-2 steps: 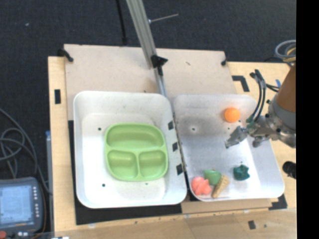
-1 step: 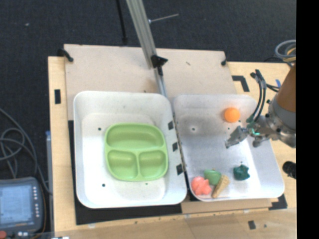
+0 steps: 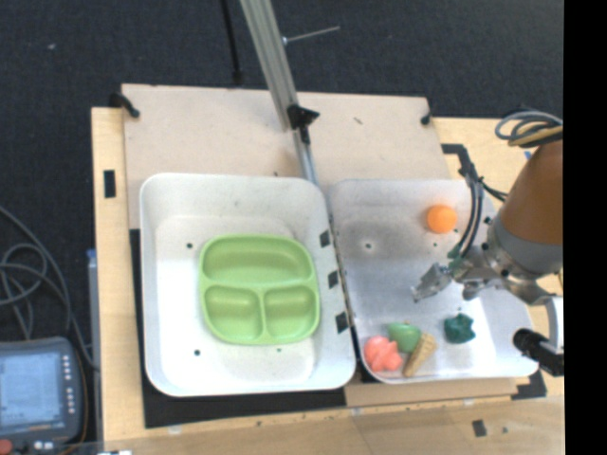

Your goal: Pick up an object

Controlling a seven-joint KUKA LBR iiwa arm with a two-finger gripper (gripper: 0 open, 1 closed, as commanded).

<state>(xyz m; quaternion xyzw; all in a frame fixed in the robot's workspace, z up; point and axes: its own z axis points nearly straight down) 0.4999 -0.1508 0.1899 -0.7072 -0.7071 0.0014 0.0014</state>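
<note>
Nearest the camera, a pink toy (image 3: 381,352), cone (image 3: 420,354) and green toy (image 3: 404,335) crowd the right bin's (image 3: 379,216) front edge, awkward to grasp; the end effector (image 3: 429,285), fingers spread and empty, hangs over bare floor beside them.

Fixed overhead camera, slanted down on both bins (image 3: 161,254)

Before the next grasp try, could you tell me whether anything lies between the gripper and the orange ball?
Nothing visible does. The gripper hangs over bare floor of the right bin, with the orange ball just beyond it across open bin floor.
</note>
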